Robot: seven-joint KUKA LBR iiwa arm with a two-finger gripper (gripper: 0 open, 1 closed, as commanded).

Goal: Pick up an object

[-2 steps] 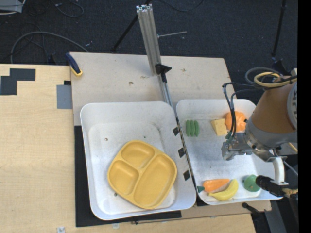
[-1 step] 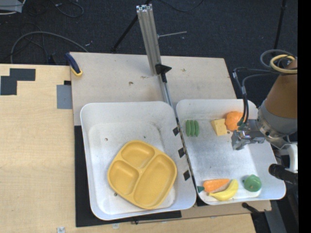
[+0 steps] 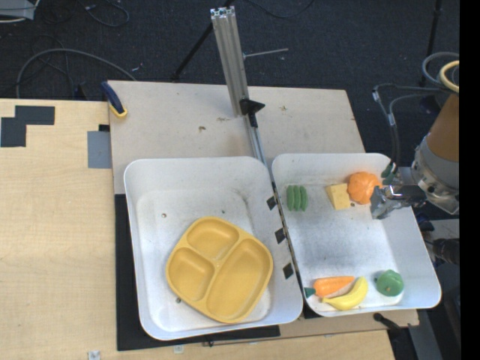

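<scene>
My gripper [image 3: 384,198] reaches in over the right edge of the right bin [image 3: 341,235]. It sits just to the right of an orange fruit [image 3: 362,187] and looks to be touching or nearly touching it. A yellow cheese block [image 3: 339,196] lies against the orange's left side. Further left is a green ridged vegetable [image 3: 297,198]. Near the bin's front edge lie a carrot [image 3: 332,284], a banana [image 3: 349,296] and a round green fruit [image 3: 388,283].
The left bin [image 3: 150,201] holds a yellow divided plate [image 3: 219,268]. A metal post [image 3: 231,58] stands behind the bins, with its rod running down between them. The grey arm with its orange band [image 3: 444,137] fills the right side.
</scene>
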